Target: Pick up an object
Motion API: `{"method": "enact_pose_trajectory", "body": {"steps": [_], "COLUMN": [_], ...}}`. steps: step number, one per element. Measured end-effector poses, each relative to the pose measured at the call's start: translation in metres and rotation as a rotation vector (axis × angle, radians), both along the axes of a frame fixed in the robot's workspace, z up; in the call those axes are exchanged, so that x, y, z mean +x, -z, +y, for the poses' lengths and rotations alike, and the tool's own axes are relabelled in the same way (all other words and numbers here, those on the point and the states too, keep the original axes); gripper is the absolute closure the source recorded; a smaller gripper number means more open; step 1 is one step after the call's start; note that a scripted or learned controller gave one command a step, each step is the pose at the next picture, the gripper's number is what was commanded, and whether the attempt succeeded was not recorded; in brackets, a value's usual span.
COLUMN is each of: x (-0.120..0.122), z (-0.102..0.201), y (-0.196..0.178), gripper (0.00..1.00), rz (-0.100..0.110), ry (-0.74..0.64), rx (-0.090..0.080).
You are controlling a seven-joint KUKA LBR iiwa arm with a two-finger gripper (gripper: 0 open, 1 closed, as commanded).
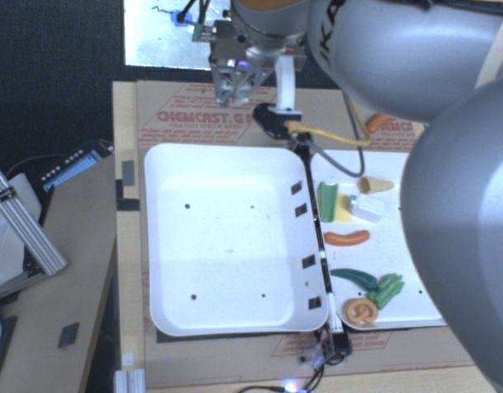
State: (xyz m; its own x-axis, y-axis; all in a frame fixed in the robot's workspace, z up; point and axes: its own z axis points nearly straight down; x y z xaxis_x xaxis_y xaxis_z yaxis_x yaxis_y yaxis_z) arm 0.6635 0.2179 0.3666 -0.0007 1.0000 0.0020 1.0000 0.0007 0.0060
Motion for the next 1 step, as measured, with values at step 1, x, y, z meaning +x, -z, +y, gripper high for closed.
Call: {"method": "enact_pose_trajectory", "body": {"steps": [1], "x": [0.0057], "z": [-0.0593], "y": [0.0258], "gripper": [1.00], "rz": [0.006], "ry": [0.005], "rx": [-0.004]}}
